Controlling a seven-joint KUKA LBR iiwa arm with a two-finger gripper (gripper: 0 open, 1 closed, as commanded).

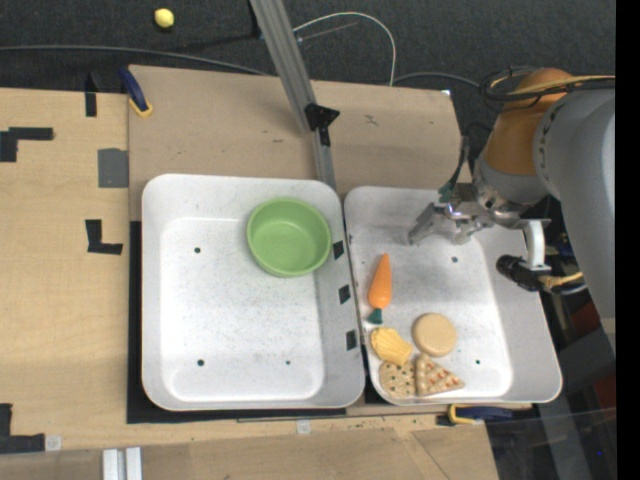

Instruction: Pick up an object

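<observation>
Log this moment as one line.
tool: over right bin, nothing held | carrot: right bin, untouched | green bowl: left bin

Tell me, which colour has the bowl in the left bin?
The bowl is light green, shown clearly in the camera view, at the back of the left bin.

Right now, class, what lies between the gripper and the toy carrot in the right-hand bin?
In the camera view, nothing lies between them: just bare speckled floor of the right bin separates the gripper from the toy carrot.
</observation>
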